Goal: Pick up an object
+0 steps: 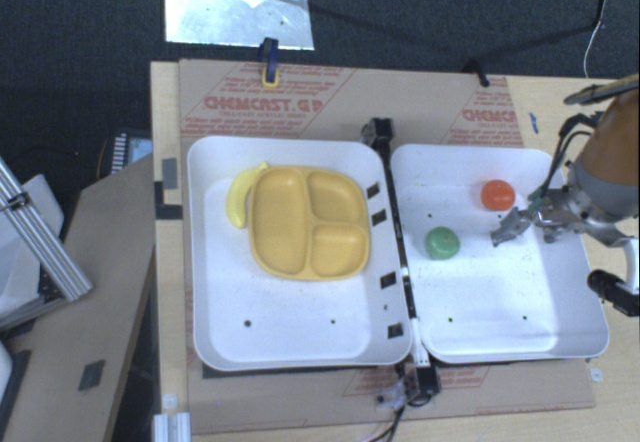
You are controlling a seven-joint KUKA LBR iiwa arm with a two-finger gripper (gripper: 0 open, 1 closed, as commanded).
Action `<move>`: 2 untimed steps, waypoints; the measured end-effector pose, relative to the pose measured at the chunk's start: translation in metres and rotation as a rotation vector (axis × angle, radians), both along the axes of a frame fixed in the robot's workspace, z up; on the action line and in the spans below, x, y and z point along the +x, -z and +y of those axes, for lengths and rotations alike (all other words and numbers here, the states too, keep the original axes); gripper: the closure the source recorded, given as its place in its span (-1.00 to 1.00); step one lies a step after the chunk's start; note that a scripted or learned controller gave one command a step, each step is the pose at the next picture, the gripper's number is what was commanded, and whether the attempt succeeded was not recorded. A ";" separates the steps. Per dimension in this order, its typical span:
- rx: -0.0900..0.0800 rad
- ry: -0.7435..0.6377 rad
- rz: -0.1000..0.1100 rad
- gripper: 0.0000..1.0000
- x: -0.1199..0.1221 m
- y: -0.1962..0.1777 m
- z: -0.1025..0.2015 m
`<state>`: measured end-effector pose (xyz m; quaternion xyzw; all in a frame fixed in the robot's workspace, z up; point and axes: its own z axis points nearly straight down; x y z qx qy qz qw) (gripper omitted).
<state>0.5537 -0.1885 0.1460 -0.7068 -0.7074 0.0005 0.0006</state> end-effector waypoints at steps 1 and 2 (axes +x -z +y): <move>0.001 0.000 0.000 -1.00 -0.008 0.046 0.003; -0.002 0.000 -0.005 1.00 -0.006 0.033 0.002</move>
